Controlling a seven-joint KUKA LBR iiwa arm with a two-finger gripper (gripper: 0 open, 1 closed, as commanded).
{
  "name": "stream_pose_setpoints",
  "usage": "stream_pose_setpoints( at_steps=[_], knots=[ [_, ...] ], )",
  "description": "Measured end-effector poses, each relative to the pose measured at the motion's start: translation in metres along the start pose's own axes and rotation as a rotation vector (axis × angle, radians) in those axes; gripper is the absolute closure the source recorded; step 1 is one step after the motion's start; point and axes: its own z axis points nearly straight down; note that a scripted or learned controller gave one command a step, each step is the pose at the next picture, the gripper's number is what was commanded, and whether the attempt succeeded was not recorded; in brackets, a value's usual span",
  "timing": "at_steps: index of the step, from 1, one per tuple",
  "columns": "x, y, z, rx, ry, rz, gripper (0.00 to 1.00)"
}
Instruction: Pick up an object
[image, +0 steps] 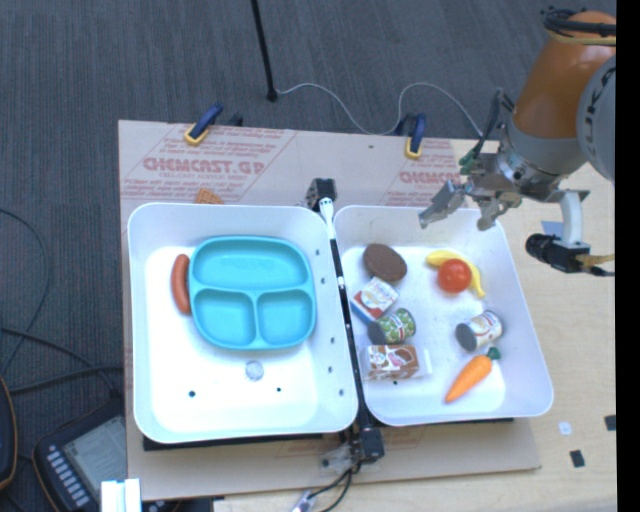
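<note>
Two white bins sit side by side on a cardboard-covered bench, and my gripper (466, 207) hangs with fingers spread, holding nothing, above the far rim of the right bin (520, 262). Just below me, nearest, lie the tomato (454, 276) and the banana (470, 270) touching it. Beyond them, down and to my left, are a brown cookie (384, 262), a packet (376, 297), a green can (397, 326) and a silver can (481, 331), then a carrot (468, 378) near the front rim. Bare floor shows between cookie and banana. Across the divider, the left bin (150, 330) carries a blue tray (252, 292) and sausage (181, 283).
</note>
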Motion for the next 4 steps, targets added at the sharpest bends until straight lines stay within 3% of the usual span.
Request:
stream_pose_setpoints(
  at_steps=[1,2,3,4],
  knots=[
    [0.024,-0.008,0.135,0.005,0.001,0.001,0.00],
    [0.024,-0.007,0.123,0.005,0.002,0.001,1.00],
    [0.024,-0.007,0.123,0.005,0.002,0.001,0.00],
    [0.034,-0.035,0.160,-0.007,-0.002,0.002,0.00]
  ],
)
